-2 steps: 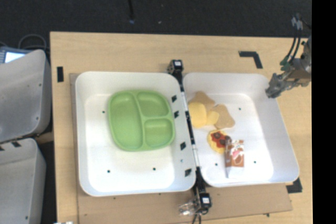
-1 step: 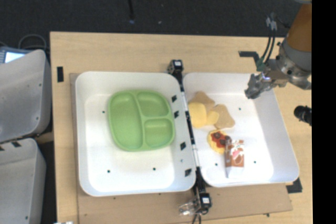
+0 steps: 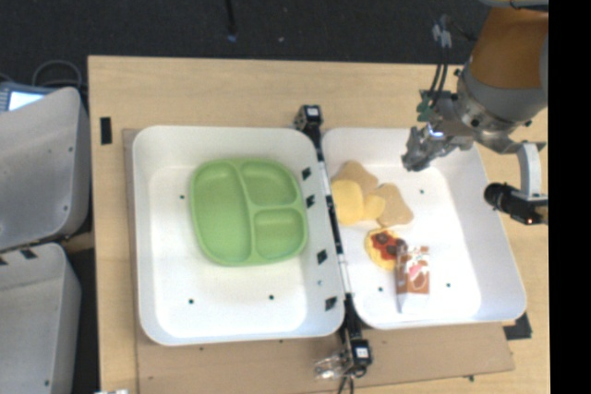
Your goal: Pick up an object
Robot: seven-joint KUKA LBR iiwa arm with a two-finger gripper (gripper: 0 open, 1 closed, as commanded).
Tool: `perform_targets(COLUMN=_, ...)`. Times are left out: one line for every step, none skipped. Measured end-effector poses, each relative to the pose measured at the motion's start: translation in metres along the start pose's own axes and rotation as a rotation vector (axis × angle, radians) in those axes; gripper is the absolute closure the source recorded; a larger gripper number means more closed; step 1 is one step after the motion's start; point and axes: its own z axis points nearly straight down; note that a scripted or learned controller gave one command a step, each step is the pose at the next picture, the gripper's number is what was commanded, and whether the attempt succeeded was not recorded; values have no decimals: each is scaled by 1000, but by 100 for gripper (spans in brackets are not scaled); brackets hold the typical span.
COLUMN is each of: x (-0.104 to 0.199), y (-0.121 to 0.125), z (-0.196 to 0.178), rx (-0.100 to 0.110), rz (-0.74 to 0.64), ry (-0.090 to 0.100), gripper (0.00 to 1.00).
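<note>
Nothing's picked up yet. The gripper [image 3: 417,152] hovers over the right bin [image 3: 480,291], can't tell its grip state, with the pale yellow food pieces [image 3: 355,198] lying down-left of it, apart. Whole grab's left.

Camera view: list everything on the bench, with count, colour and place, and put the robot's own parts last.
Bench: one, light wood, under both bins.
Bins: two, shallow, white, side by side; left bin, right bin.
Divided plate: one, green, three compartments, middle of the left bin.
Pale yellow pieces: a small touching cluster, yellow and tan, exact count unclear, left part of the right bin.
Small yellow and red item: one, just below that cluster.
Brown and white packet: one, beside that item, toward the near edge.
Arm: one, grey with orange band, reaching in from the right.
Gripper: one, dark, over the far part of the right bin.
</note>
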Motion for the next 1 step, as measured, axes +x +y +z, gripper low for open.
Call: perform_targets(x=51, y=-4, z=-2, rx=1, rz=0, ry=1, gripper=100)
